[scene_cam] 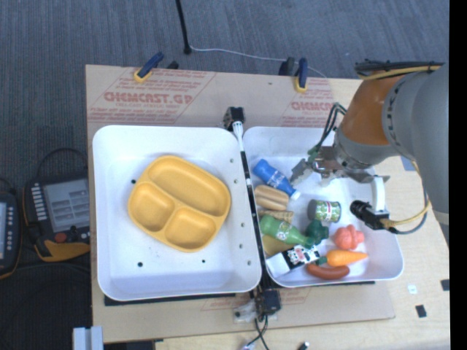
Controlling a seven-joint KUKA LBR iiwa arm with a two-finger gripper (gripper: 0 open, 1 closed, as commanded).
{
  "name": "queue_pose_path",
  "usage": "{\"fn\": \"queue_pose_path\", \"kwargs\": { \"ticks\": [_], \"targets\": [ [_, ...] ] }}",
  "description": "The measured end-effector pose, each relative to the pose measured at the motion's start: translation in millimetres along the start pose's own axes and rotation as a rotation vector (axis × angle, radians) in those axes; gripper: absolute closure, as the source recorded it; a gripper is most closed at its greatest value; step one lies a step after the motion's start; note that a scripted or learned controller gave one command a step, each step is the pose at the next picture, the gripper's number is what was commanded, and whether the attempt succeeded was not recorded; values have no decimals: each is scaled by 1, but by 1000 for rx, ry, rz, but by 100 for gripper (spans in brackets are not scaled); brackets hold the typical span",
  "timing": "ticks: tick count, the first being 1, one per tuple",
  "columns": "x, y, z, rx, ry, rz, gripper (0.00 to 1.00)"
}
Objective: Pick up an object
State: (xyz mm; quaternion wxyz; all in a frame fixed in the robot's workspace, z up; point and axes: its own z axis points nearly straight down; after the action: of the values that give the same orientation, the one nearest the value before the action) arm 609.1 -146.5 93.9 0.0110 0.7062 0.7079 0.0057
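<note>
The surface, brown board clamped over dark grey carpet, bears two white bins. Right of the yellow tray, the gripper hovers above the toys; whether its jaws are open, I cannot tell.

one fixed overhead camera, slanted down, both white bins in frame

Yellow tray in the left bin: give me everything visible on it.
The yellow tray is a rounded, glossy piece that looks like moulded plastic, split by raised ridges into three compartments: one large along its upper side, two smaller ones below. All three look bare. It lies flat, open side up, turned at an angle to the walls of the left bin, roughly in the middle of the floor. It touches just the bin floor; the end effector hangs over the right bin, well away from it.
</note>
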Motion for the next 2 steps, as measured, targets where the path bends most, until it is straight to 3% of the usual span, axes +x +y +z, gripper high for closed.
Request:
{"fn": "queue_pose_path", "kwargs": {
  "ticks": [1,2],
  "targets": [
    [-16,-95,-3,-6,-5,2,0],
    [-19,-94,-14,-9,-12,6,100]
  ]
}}
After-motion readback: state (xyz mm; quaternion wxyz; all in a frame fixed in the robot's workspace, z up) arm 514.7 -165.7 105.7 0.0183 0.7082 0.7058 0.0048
